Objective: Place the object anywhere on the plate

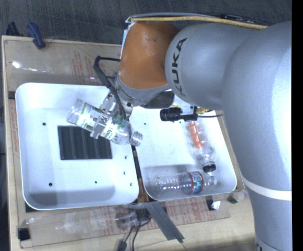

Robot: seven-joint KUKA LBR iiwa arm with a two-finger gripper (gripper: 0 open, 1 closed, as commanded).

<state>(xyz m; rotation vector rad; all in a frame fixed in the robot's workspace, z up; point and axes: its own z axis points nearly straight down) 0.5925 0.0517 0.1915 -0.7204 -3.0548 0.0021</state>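
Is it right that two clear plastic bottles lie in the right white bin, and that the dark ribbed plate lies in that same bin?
Not quite. The camera view shows the dark ribbed plate in the left white bin, not the right one. The two clear plastic bottles, one with an orange label and one lying along the near wall, do lie in the right white bin.

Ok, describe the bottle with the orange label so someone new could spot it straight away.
Start at the right bin. Two clear bottles lie in it; one stretches along the near wall. The one you want lies along the right side, cap toward the near wall, with orange on its upper half.
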